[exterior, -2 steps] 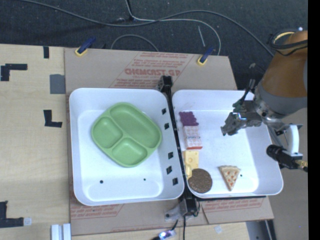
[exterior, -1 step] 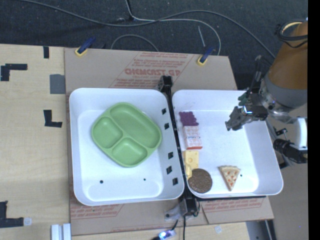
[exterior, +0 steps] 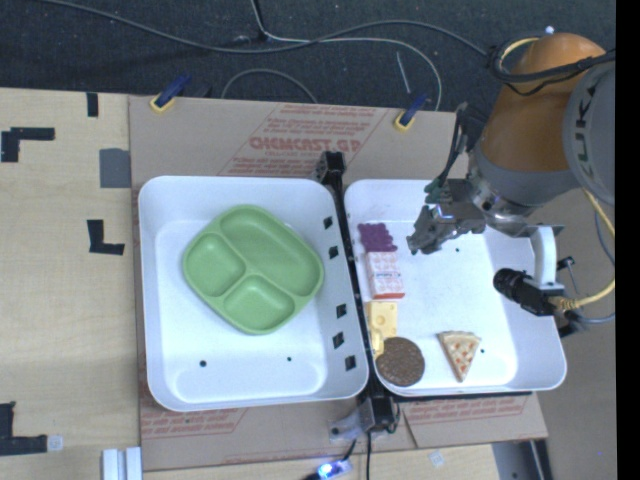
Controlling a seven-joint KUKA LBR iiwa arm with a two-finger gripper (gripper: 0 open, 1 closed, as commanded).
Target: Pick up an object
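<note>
The right bin (exterior: pixel 500 298) holds several toy foods along its left side: a purple grape bunch (exterior: pixel 376 236), a pink and white wafer block (exterior: pixel 384 274), a yellow cheese piece (exterior: pixel 383 319), a brown round cookie (exterior: pixel 402 361) and a pizza slice (exterior: pixel 460 352). My gripper (exterior: pixel 430 236) hangs over the upper middle of this bin, to the right of the grapes and apart from them. Nothing shows between its dark fingers.
The left bin (exterior: pixel 170 268) carries a green divided plate (exterior: pixel 253 267). A black divider with clips (exterior: pixel 345 268) runs between the bins. Cardboard (exterior: pixel 290 138) lies under both, with cables (exterior: pixel 300 38) behind. A black fitting (exterior: pixel 525 290) juts from the arm over the right bin's right side.
</note>
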